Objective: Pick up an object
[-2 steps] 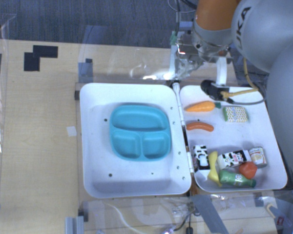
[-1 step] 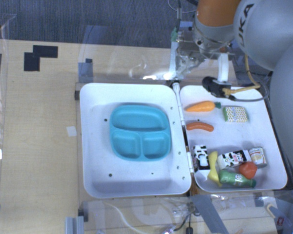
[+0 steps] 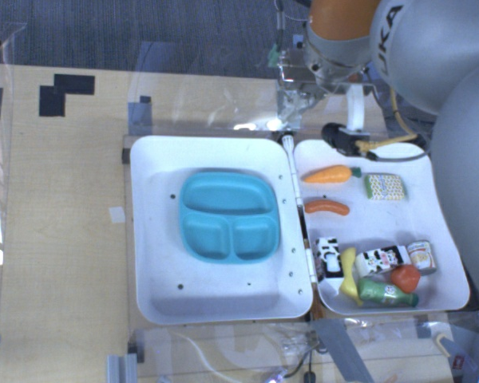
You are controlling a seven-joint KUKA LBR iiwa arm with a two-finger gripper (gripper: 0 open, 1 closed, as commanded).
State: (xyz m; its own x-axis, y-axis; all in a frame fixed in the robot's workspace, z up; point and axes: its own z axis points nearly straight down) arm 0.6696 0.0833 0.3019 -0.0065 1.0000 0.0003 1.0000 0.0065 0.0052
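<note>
In the camera view you see the gripper (image 3: pixel 290 108) above the far edge of the bins, at the seam between them — whether it is spread or pressed together, you cannot tell. The left bin (image 3: pixel 156 182) holds a blue divided plate (image 3: pixel 227 226). In the right bin (image 3: pixel 445 238), the toy carrot (image 3: pixel 327 175) lies nearest to the gripper — the toy sausage (image 3: pixel 327 207) just beyond it.

A pale wooden bench (image 3: pixel 56 214) stands on blue-grey carpet (image 3: pixel 128 14).
</note>
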